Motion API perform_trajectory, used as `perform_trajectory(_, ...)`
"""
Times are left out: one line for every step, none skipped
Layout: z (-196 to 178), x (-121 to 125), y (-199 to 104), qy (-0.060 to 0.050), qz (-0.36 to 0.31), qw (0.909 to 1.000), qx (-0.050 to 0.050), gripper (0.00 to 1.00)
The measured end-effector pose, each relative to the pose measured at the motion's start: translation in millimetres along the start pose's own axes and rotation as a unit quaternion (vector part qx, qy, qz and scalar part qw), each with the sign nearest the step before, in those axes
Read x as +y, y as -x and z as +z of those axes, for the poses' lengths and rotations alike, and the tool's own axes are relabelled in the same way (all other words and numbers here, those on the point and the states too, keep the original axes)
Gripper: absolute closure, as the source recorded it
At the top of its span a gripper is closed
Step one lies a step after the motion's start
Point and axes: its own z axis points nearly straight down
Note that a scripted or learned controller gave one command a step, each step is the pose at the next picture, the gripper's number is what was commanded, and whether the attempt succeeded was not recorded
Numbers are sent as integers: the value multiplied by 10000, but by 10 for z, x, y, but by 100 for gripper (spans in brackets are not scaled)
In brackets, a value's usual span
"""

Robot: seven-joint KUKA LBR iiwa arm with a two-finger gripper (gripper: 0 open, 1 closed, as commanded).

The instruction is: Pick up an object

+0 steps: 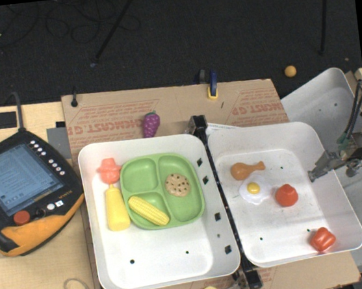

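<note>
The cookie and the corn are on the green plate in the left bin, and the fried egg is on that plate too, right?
Not quite. The cookie and corn do sit on the green plate in the left bin, but the camera view shows the fried egg in the right bin, next to the chicken drumstick.

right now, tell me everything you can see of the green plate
The green plate is a glossy, plastic-looking divided dish with rounded corners and three compartments. It lies flat in the left bin, toward the far side. A cookie sits in its right compartment, a corn cob in the near one. A yellow bottle lies against its left edge.
</note>
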Motion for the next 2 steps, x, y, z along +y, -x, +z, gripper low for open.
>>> perform_trajectory(-61, 19, 2, 56, -10, 10000, -14, 0)
perform_trajectory(509, -63, -45, 39, -20, 10000, -7, 0)
